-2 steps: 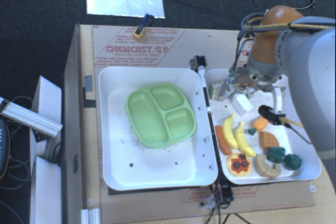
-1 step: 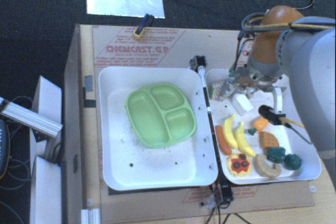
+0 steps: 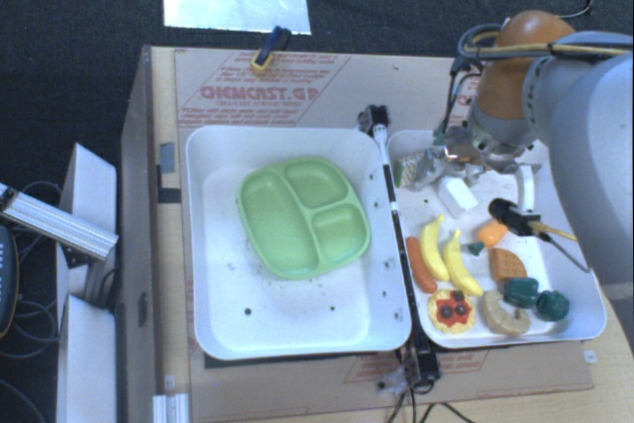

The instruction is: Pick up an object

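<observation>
Gripper point(image 3: 432, 165) hovers just beside white block point(image 3: 458, 196)

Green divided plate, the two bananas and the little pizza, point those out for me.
Green divided plate point(image 3: 302, 218): camera view, on its central ridge.
Bananas point(image 3: 448, 258): camera view, between the pair, on the right one's middle.
Pizza point(image 3: 452, 310): camera view, on its topping.

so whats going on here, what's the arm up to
A KUKA arm reaches in over the right bin, its gripper low near the far corner beside a small white block. Toy food lies nearer: bananas, a hot dog, a pizza slice. The left bin holds a green divided plate.
</observation>
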`<state>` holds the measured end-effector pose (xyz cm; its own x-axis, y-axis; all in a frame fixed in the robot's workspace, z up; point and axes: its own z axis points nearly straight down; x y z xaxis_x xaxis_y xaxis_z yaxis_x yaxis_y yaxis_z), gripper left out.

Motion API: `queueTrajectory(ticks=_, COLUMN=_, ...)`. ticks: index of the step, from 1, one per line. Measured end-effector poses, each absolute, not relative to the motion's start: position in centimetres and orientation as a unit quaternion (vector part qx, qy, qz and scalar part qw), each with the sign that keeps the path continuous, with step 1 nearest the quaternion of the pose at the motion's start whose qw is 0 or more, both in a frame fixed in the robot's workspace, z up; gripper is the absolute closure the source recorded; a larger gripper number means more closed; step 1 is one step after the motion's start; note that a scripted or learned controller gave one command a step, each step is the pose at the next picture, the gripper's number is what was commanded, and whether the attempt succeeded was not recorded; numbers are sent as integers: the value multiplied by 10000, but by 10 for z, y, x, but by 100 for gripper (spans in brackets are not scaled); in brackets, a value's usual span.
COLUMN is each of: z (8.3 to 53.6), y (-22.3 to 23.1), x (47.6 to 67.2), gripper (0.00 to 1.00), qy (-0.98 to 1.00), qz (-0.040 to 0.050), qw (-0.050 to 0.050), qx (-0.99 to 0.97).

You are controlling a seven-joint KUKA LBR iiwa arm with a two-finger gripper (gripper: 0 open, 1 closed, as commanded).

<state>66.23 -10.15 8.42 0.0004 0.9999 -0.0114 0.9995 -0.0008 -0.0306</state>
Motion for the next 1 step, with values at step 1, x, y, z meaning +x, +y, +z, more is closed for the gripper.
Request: queueTrajectory(ticks=1, z=84, y=-100, x=662, gripper=0, qy=-7071, qz=155, qw=56, qx=-7070)
